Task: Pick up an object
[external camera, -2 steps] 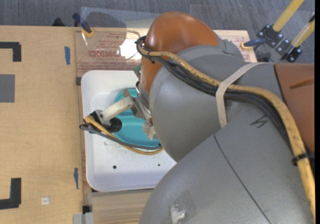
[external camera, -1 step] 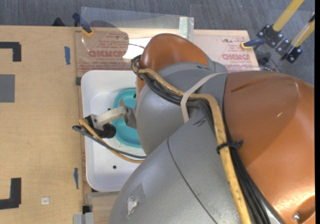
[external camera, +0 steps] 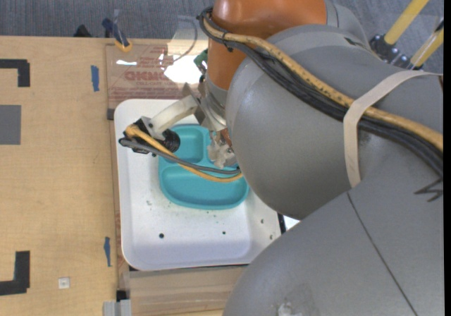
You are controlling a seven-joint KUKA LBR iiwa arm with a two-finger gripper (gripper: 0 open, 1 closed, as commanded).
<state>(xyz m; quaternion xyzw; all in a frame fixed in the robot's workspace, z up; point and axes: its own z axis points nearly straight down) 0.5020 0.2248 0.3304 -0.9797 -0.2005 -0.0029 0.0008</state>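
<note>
A turquoise divided dish (external camera: pixel 201 193) lies in the white bin (external camera: pixel 183 244), toward its right half. My gripper (external camera: pixel 220 152) reaches down over the dish's right compartment, close to its surface or touching it; I cannot tell which. The grey arm and its orange band (external camera: pixel 264 18) hide the gripper's upper part and the dish's right edge. A black and orange cable loop (external camera: pixel 151 142) hangs from the wrist across the dish's left rim.
The arm covers the right of the view. A brown printed sheet (external camera: pixel 144 75) lies behind the bin, with a small green thing (external camera: pixel 201 61) at the arm's edge. The wooden bench (external camera: pixel 53 166) with black and blue tape marks stretches left. A clamp (external camera: pixel 118 34) sits at the back.
</note>
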